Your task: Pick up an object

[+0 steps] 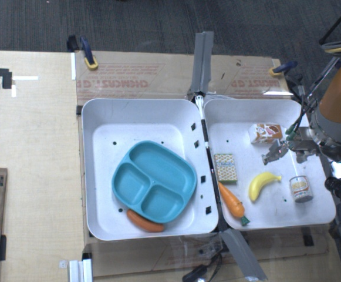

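Your gripper [274, 153] hovers over the right bin [317, 219], fingers apart and holding nothing. You're in the approach; next, descend onto the banana [262, 185] just nearer.

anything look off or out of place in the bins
A sausage in the left bin lies partly tucked under the blue plate, so the plate may sit tilted. The can lies on its side.

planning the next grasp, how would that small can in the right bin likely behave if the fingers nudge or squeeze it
The small can looks like a rigid cylinder, so it probably won't deform under a squeeze. It appears to lie tilted on the right bin floor, so a sideways nudge may roll it. Its smooth wall could slip between the gripper fingers.
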Available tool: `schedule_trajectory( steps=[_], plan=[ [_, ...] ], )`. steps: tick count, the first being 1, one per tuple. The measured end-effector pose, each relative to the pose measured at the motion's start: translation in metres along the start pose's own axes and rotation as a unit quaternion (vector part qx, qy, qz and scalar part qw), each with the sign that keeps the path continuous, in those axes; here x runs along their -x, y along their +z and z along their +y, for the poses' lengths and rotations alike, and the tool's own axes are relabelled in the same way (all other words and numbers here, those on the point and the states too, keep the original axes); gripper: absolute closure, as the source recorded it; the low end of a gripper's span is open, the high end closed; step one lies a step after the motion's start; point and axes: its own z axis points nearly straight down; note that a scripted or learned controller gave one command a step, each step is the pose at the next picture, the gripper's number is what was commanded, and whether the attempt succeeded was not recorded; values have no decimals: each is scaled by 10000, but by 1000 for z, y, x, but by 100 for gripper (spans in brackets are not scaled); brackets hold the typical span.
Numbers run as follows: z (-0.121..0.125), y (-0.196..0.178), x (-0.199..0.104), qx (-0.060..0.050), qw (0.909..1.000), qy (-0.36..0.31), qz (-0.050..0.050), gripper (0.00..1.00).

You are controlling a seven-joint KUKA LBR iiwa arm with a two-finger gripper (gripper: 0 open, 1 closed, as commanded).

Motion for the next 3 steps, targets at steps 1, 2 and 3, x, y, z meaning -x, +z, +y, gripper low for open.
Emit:
schedule_trajectory(
  steps=[1, 2, 3],
  plan=[
    [21, 108, -15, 19, 9998, -190, -3, 0],
    [-22, 108, 33, 12, 10000, 50, 6, 0],
    [-22, 101, 34, 4, 10000, 66, 7, 100]
  ],
)
